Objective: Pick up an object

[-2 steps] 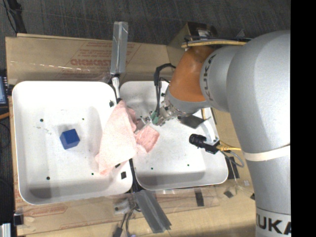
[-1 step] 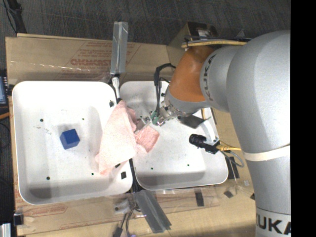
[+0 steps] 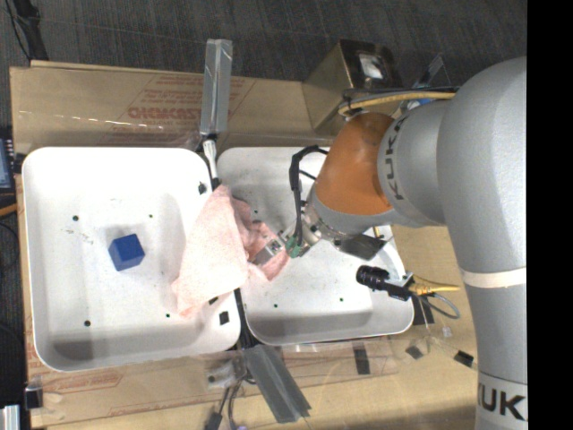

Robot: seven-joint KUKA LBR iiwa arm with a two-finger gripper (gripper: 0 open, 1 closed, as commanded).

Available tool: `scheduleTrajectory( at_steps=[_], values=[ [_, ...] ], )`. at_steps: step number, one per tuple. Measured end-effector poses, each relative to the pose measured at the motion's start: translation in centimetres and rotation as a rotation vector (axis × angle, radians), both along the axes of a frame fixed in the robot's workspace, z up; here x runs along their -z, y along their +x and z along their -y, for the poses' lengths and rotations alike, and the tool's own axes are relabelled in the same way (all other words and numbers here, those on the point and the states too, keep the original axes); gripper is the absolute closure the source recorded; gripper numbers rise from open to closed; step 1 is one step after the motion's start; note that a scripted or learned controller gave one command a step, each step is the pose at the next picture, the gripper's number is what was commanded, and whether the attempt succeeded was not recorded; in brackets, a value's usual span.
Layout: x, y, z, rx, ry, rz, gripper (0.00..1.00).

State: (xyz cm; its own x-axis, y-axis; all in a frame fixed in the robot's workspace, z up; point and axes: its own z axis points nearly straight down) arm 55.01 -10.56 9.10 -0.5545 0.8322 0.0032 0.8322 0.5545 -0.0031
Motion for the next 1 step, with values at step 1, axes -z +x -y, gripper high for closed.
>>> scheduleTrajectory(
  at_steps=[1],
  values=[
    [-0.99,0.04,0.0,-0.004,0.0,-0.001,1.0]
  ],
)
